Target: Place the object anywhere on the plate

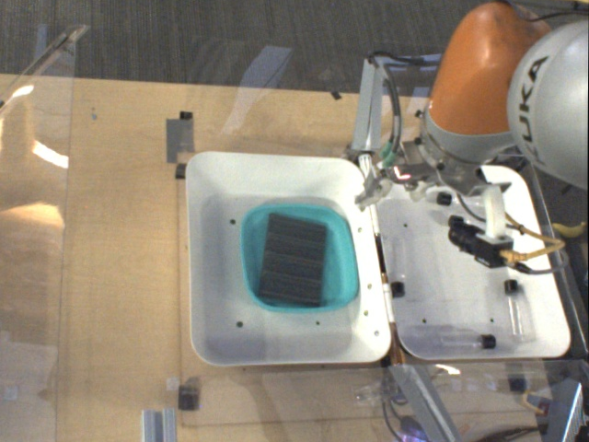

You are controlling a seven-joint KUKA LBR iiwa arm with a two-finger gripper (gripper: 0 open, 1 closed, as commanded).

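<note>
While the arm (515, 72) leans in from the right, I see its gripper (375, 184) low over the seam between the two white bins, near their far edge. From my seat I cannot tell how its grip is set, and I see nothing caught in it. My dark ribbed block (293, 259) lies flat in the middle of the teal plate (341, 267), well apart from the gripper. That plate sits in the left bin (213, 247), roughly at its centre. Over the right bin (433, 293), just beside the arm's wrist, hangs a black fitting (476, 242) with a yellowish cable (534, 247) trailing to the right. Both bins rest on the wooden bench (101, 247).
</note>
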